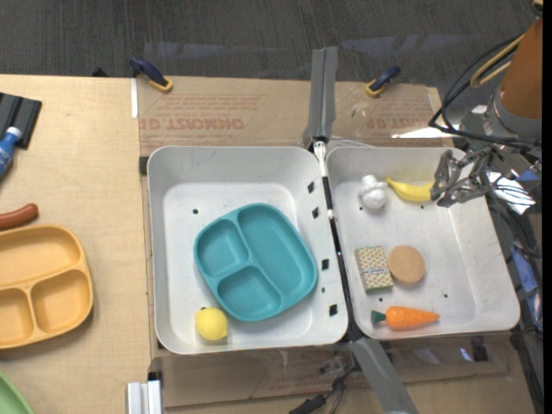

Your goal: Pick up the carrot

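1. Camera view: the tool (450,185) hangs at the far right of the right bin (483,317), its tips just beside the right end of a banana (409,190). Whether it is spread or pressed together cannot be told; nothing is seen held in it.
2. Carrot (409,317): it lies well apart from the tool, toward the near wall of the same bin and a little to the left of the tool's position, flat on the bin floor.
3. Neighbours of the carrot: a round tan cracker (407,265) sits between the tool and the carrot, close above the carrot; a patterned block (373,268) lies beside the cracker, further left of the tool.
4. Step in hand, as judged: approach. A good approach would carry the tool toward the near wall, clear of the cracker, then lower it over the carrot's thick middle with the closing line set across the carrot's long axis.
5. Risk, as judged: the near wall stands close to the carrot, so one side of the tool has little room.
6. Appearance of the carrot: an orange, tapered body with a small green stub at its left end and the pointed tip to the right; it looks smooth, like a toy.
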### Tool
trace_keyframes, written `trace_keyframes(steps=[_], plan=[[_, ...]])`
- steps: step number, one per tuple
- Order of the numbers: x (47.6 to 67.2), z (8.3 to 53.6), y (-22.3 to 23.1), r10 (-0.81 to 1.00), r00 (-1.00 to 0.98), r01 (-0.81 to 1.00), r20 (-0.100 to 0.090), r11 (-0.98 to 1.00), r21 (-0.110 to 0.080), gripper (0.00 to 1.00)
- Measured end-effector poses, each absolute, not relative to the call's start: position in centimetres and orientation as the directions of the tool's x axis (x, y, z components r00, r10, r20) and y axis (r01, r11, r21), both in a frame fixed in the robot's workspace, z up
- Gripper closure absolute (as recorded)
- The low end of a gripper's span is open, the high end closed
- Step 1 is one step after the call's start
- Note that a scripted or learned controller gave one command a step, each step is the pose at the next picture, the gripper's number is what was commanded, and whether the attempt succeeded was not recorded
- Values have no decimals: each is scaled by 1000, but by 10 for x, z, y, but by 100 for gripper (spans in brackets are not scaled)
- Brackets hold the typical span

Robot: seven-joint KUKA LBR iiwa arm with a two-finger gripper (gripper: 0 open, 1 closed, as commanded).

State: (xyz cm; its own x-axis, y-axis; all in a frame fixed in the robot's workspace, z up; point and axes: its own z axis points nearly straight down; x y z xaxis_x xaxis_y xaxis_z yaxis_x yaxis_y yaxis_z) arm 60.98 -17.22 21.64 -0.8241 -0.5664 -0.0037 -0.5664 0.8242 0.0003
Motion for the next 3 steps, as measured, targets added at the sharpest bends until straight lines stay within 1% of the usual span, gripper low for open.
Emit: trace_keyframes(steps=[1, 2, 3], plan=[[633, 222, -200, -937, -349, -937, -5, 349, -3, 100], [626, 318, -221, -931, -364, -931, -5, 364, -6, 100], [647, 250, -169, -982, -186, -983, -5, 186, -1, 100]])
